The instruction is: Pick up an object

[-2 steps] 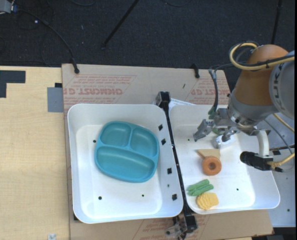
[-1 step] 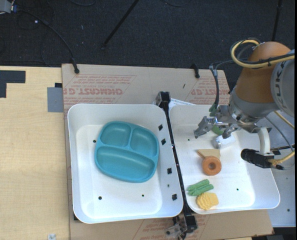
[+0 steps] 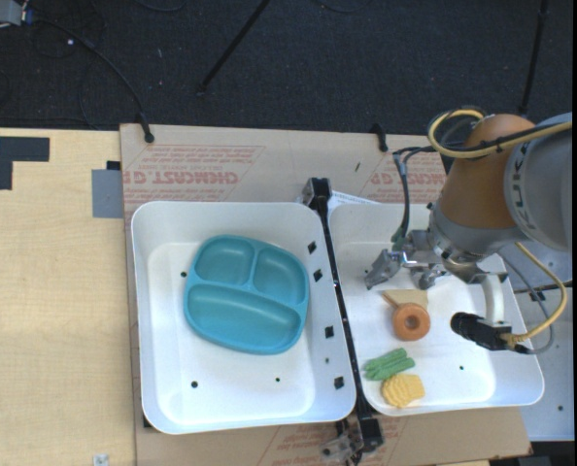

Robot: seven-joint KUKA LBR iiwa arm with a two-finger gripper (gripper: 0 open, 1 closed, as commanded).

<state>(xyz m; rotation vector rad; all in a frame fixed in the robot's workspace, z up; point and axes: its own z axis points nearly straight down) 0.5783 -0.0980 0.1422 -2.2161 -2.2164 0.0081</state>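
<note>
The gripper (image 3: 402,276) hangs with its metal fingers spread, gripping nothing, just above a tan wedge (image 3: 403,299) and a round orange piece (image 3: 411,322).

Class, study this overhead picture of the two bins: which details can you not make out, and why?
- Gripper, camera view: fingers too small and blurred to judge.
- Pale tan wedge: partly covered by the orange round toy.
- Right white bin: far wall hidden behind the grey arm.
</note>
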